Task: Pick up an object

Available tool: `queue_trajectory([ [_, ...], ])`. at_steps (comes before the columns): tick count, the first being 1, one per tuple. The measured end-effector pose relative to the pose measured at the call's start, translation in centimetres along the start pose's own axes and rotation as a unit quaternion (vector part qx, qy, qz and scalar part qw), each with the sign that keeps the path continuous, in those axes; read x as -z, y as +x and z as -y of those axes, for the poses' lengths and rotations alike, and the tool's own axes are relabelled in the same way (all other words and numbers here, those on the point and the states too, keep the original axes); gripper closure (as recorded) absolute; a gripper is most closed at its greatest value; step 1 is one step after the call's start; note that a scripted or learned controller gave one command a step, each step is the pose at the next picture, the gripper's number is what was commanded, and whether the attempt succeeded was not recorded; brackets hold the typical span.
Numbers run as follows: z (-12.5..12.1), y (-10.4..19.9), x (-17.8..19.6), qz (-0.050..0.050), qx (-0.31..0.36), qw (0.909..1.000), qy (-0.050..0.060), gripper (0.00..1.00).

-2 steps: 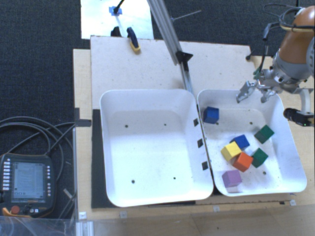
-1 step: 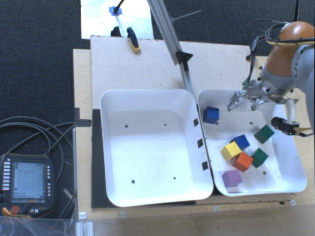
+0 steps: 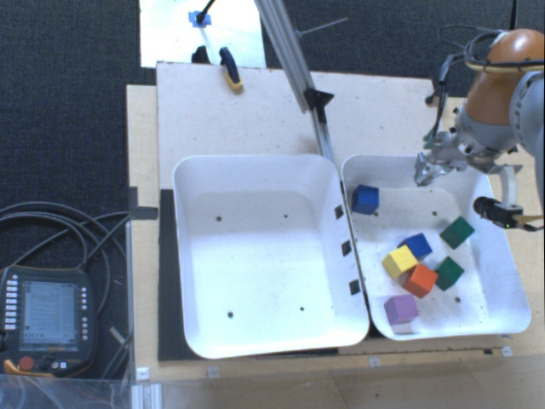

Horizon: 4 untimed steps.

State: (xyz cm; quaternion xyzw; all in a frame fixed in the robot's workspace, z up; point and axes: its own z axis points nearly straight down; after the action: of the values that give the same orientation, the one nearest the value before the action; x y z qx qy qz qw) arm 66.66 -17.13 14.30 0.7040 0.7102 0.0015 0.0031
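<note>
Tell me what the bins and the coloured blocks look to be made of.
Bins: likely thin moulded plastic, glossy white, judging by the rounded rims and soft glare. Coloured blocks, e.g. the orange one: matte, flat-coloured cubes with crisp edges; painted wood or foam, cannot tell which.

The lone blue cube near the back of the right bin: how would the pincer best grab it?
Probably from straight above, closing on two opposite side faces of the blue cube. It sits apart from the other blocks, so its sides look free, though the right bin wall lies close behind it.
</note>
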Motion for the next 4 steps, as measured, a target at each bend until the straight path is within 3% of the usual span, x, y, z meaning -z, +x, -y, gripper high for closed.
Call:
queue_trajectory([
  [2, 0.6, 0.1, 9.9, 0.0, -0.002, 1.0, -0.001, 1.0],
  [4, 2.5, 10.2, 10.4, -0.002, 0.001, 1.0, 0.002, 1.0],
])
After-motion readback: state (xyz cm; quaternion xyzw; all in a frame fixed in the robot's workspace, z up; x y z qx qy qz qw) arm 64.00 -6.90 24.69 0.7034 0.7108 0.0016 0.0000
